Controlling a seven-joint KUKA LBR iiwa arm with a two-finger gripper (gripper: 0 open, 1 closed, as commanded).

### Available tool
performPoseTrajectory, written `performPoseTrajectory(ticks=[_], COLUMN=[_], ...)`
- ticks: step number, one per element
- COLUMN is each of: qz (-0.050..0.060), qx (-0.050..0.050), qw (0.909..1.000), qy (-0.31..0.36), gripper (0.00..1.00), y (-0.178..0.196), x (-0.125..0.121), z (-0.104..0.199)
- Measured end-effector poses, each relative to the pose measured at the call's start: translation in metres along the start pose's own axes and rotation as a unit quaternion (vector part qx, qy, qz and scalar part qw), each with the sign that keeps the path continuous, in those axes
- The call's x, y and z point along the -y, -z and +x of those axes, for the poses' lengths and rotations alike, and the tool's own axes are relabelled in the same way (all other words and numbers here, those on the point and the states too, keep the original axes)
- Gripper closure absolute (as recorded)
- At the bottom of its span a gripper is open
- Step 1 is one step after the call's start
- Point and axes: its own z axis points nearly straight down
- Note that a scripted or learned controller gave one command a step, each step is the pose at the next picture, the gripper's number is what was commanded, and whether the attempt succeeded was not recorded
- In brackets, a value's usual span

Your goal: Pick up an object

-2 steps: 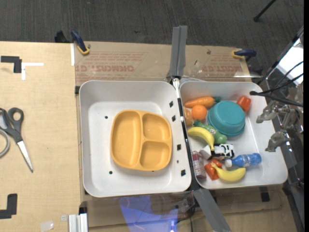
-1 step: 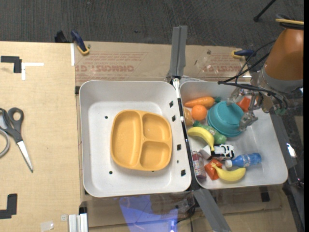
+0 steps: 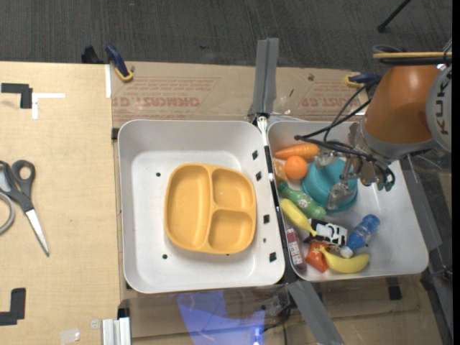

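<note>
The bench [image 3: 50, 264] is pale wood-coloured board, with a strip of printed cardboard [image 3: 187, 99] along its far side and dark floor [image 3: 215, 13] beyond. Two white bins sit side by side on it. The left bin [image 3: 136, 264] carries a yellow three-compartment plate [image 3: 210, 208]. The right bin [image 3: 402, 243] is crowded with small things: a teal cup [image 3: 325, 185], a carrot [image 3: 296, 151], an orange ball [image 3: 295, 167], a green toy [image 3: 302, 200], two bananas, a blue bottle [image 3: 363, 231] and a black-and-white toy [image 3: 328, 231]. The arm [image 3: 406, 113] reaches into the right bin, and the end effector [image 3: 346, 187] stands at the teal cup's right edge; whether it is released or clenched cannot be told. Scissors [image 3: 25, 200] lie on the bench at the left.
</note>
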Motion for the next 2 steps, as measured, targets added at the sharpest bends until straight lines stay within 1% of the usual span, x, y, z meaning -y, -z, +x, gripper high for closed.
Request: performPoseTrajectory(ticks=[1, 2], qz=[0.004, 0.001], qx=[0.004, -0.024], qw=[0.9999, 0.9997], qy=[-0.014, 0.002], gripper=[0.0, 0.0], y=[-0.001, -0.003], x=[-0.007, -0.014], z=[0.003, -0.053])
